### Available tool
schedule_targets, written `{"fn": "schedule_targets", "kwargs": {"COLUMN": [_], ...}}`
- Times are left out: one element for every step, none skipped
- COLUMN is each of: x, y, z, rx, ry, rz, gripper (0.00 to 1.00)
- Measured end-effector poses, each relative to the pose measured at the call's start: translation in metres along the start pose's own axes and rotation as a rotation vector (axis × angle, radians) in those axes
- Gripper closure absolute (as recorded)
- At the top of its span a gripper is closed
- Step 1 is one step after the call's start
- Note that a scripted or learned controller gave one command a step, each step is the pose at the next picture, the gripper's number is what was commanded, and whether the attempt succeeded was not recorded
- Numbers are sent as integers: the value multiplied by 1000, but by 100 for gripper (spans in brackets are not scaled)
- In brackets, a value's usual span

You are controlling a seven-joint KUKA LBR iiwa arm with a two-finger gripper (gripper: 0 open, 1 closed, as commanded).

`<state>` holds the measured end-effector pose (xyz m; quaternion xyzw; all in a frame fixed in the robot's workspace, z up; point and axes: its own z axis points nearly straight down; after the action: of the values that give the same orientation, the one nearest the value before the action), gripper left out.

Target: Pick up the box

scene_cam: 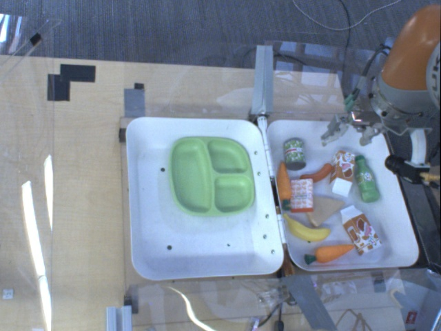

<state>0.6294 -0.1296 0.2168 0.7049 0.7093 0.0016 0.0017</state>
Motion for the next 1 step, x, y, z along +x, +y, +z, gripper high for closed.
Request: {"fn": "schedule_targets", "kwargs": {"x": [56], "y": [-42], "z": [-73], "rx": [-3], "ry": [0], "rz": [-111], "gripper": [0]}}
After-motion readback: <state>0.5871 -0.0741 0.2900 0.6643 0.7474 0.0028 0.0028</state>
